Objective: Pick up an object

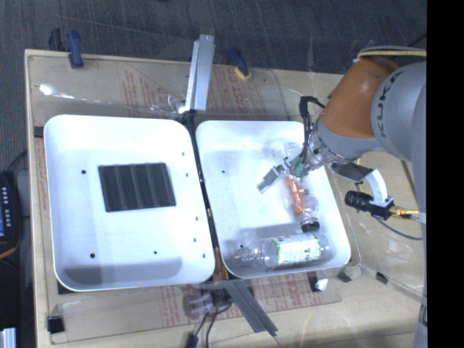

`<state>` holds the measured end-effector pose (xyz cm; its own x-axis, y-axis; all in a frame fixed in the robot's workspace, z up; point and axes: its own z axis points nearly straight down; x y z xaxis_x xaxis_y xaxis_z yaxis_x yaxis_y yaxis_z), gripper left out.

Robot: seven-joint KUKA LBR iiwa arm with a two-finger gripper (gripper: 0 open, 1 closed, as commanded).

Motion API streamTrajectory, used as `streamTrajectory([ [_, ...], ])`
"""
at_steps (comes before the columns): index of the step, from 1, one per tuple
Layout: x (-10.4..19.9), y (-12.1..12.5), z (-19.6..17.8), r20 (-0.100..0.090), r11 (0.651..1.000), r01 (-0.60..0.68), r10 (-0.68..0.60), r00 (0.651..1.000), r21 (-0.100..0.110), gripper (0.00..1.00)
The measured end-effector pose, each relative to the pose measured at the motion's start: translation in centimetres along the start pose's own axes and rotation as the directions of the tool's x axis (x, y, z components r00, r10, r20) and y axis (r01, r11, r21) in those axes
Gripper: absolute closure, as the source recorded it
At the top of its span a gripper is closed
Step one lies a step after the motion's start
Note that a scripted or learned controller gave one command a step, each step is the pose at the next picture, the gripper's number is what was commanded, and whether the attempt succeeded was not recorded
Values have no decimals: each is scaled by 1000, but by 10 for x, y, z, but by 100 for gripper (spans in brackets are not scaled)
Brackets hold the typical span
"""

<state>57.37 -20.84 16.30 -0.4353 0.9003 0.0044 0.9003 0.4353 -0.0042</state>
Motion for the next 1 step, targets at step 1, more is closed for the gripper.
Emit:
streamTrajectory([
  [1, 0, -3, -17, 5, 1000, 7, -7, 1000, -4, 0],
])
